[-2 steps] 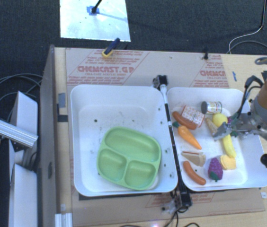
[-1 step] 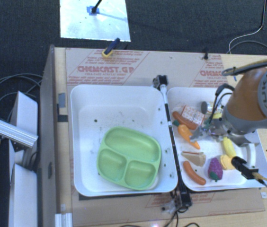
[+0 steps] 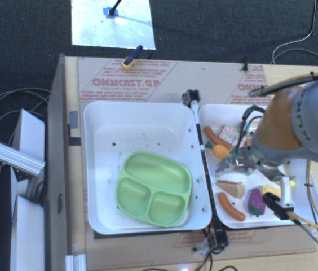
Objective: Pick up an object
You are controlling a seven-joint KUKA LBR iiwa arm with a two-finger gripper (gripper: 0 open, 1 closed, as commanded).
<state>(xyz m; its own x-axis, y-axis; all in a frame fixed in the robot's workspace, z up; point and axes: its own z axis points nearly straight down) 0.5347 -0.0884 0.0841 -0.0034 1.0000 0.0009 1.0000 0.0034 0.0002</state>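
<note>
The right bin [image 3: 294, 222] holds several toy foods. A reddish sausage [image 3: 210, 135], an orange piece [image 3: 221, 150] and a pale pink block [image 3: 228, 132] lie at its far left. A sandwich wedge [image 3: 230, 188], a second sausage [image 3: 230, 206], a purple grape bunch [image 3: 255, 201] and a yellow piece [image 3: 270, 190] lie near the front. My gripper [image 3: 232, 162] hangs low over the bin's middle left, just right of the orange piece and above the wedge. Nothing is visibly held in it.
The left bin [image 3: 108, 129] carries a green divided plate [image 3: 154, 188] at its front right. A black ridge [image 3: 201, 151] separates the two bins. The grey arm with its orange band [image 3: 280, 123] covers the right bin's far right part.
</note>
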